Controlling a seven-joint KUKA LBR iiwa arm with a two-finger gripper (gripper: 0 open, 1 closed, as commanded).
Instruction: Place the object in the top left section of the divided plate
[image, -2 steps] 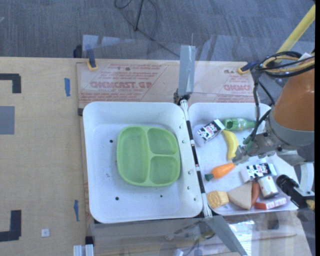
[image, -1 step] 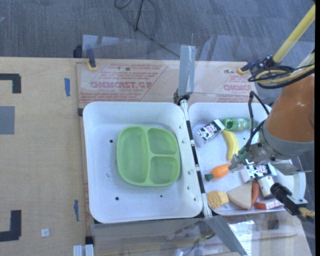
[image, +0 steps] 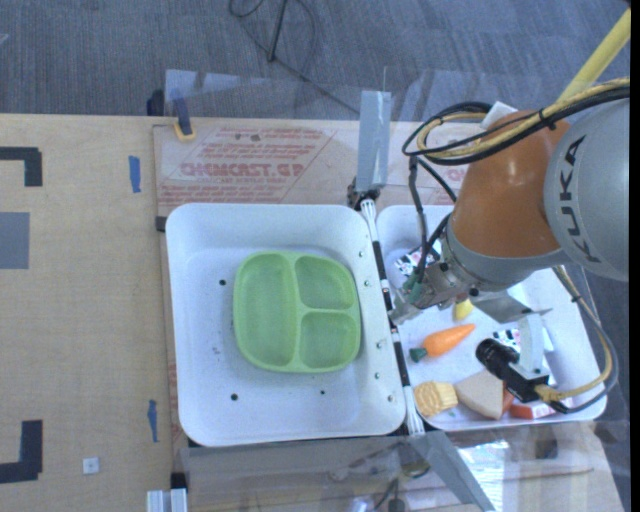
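We see the gripper (image: 421, 291) at three o'clock of the green plate (image: 262, 312), with the carrot (image: 448, 339) at its five. We cannot tell its grip.

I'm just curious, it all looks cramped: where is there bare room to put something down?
Bare white floor rings the green plate in the left bin, widest by its left and near walls; the plate's three sections are bare too. The right bin is crowded: the gripper sits near a carrot, cracker and bread slice packed close.
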